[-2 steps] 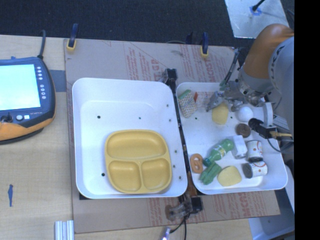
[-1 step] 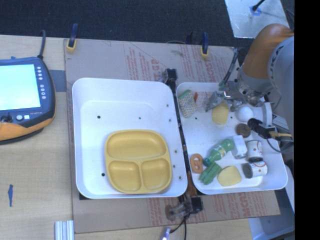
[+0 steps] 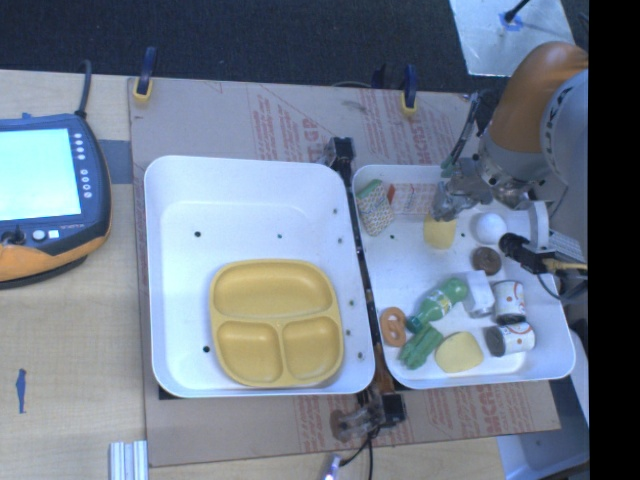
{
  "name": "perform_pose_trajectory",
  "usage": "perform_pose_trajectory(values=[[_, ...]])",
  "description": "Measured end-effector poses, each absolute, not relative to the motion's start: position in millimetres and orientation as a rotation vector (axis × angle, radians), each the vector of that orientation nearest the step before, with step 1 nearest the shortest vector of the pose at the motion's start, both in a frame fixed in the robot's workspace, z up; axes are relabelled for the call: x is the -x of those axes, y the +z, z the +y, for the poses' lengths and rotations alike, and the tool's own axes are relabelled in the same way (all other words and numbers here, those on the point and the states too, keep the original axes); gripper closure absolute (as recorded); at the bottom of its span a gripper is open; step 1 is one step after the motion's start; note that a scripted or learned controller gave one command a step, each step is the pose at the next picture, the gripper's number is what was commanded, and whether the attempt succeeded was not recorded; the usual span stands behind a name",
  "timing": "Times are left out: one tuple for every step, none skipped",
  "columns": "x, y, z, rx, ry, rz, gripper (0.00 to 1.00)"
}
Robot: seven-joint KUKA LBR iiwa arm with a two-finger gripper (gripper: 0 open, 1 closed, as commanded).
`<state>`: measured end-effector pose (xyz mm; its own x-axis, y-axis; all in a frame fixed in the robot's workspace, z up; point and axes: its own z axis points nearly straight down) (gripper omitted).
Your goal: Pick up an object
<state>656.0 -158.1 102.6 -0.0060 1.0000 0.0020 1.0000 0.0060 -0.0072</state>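
Gripper (image 3: 443,208) low over yellow block (image 3: 439,233)

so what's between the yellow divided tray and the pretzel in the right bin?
In the camera view, the two bins' adjoining white rims lie between the yellow divided tray and the pretzel, plus strips of bare bin floor on either side. No other object.

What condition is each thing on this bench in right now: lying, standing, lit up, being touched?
Yellow plastic divided tray: flat in the left white bin, compartments bare.
Small yellow block: in the right white bin, directly under the end effector; grip not discernible.
Green plastic bottle: lying on its side.
White ball: resting loose.
Orange ring: lying flat by the bin's left wall.
Handheld control tablet: screen lit.
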Motion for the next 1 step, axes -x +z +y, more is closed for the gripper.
perform_pose_trajectory(values=[[-616.0, 165.4, -187.4, 2.218, 0.002, -2.222, 1.0]])
